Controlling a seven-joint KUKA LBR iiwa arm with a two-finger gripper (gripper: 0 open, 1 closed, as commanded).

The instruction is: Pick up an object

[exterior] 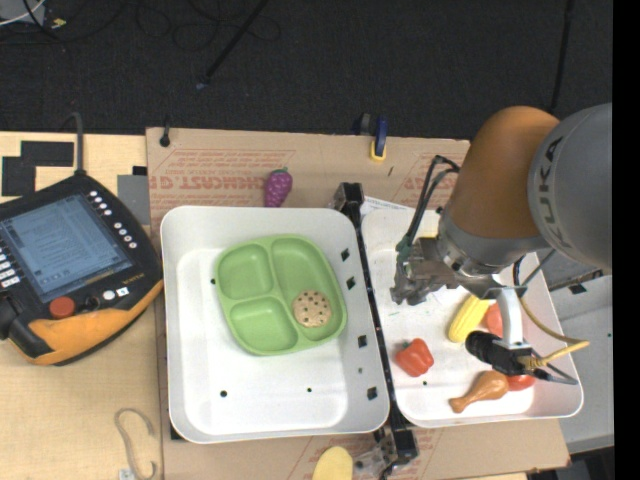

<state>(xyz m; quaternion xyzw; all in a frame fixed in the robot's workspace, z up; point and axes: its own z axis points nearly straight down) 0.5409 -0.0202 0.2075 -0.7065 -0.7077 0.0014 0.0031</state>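
My gripper (404, 286) hangs low over the left part of the right bin (436, 413), with white bin floor below it. A red toy pepper (414, 356) lies just below it in the view, apart from it. To its right lies a yellow toy corn (467, 318) with an orange-red piece (493, 320) beside it. A tan drumstick (478, 392) rests near the bin's front edge. The arm hides the bin's back right part.
The left bin (200, 388) holds a green divided plate (248, 268) with a cookie (312, 309) in one compartment. A purple toy (278, 186) lies on the cardboard behind the bins. A yellow object (333, 462) sits in front. A teach pendant (70, 258) lies far left.
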